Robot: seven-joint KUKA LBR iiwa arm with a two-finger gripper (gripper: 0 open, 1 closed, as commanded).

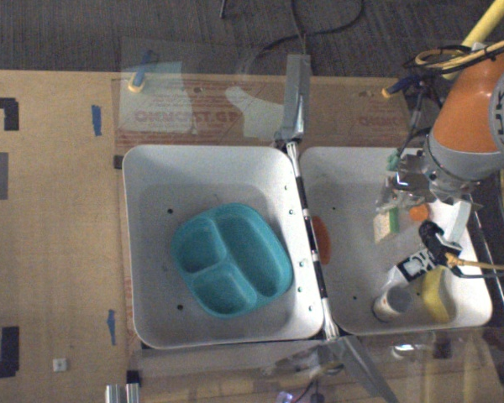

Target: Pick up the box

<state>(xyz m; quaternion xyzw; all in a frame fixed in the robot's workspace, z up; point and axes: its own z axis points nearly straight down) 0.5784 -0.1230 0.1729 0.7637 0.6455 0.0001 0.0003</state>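
The box (388,223) is a small white carton with green print. It lies in the right bin (344,175), toward that bin's right half. My gripper (406,185) is directly above the box's upper end, reaching down from the grey wrist and orange band (477,107). The wrist covers the box's top edge, so I cannot see whether there is contact.
In the right bin there is also an orange item (320,238) against the left wall, and a black-and-white item (417,264), a white cup (390,303) and a yellow item (437,295) near the front right corner. A teal divided plate (230,259) lies in the left bin (151,183).
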